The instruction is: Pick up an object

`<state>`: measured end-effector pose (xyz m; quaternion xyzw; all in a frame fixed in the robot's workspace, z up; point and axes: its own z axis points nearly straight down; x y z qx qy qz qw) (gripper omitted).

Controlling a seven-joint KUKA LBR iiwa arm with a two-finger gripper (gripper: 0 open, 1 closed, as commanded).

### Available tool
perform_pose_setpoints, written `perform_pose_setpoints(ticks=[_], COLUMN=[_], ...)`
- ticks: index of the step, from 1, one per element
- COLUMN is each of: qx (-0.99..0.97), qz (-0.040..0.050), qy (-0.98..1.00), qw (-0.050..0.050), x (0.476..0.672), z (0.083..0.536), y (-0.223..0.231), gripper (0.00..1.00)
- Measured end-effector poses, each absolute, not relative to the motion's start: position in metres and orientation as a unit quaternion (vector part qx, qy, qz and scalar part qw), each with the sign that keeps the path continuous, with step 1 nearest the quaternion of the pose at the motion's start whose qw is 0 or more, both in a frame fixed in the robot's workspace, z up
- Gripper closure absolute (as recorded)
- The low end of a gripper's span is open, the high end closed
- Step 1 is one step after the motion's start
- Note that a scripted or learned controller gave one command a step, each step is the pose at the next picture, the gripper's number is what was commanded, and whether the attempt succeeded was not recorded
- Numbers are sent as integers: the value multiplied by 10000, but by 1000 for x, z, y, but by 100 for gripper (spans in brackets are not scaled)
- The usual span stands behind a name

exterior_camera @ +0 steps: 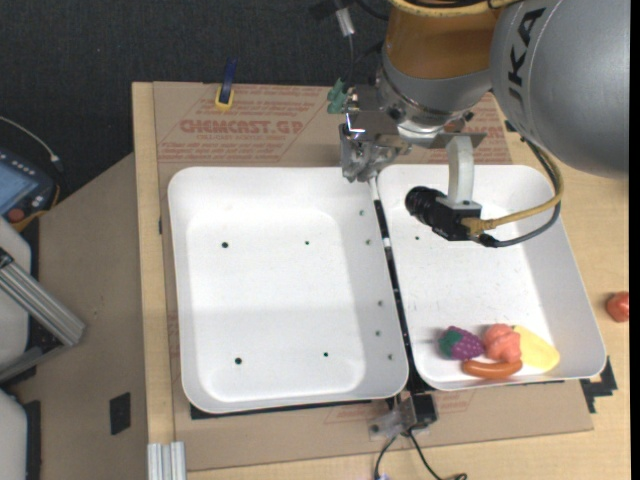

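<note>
Several toy foods lie bunched in the near right corner of the right bin [500, 278]: a purple grape cluster [461, 343], an orange-pink fruit [503, 341], a yellow piece [540, 353] and a red-orange sausage-shaped piece [492, 368]. My gripper [361, 168] hangs over the far end of the seam between the two bins, well away from the toys. Nothing shows in its grasp. The big grey arm with its orange band fills the upper right.
The left bin [265, 288] shows bare white floor with small dark dots. A black unit with a yellow cable [445, 214] hangs from the wrist over the right bin. A small orange object [620, 306] lies on the bench beyond the right bin.
</note>
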<state>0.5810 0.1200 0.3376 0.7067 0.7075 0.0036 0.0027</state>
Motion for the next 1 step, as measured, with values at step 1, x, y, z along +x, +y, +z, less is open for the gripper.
perform_pose_setpoints(ticks=[1], qx=[7073], qz=[-49], qy=[7069], qw=[-35], x=[595], z=[227], y=[130], gripper=[100])
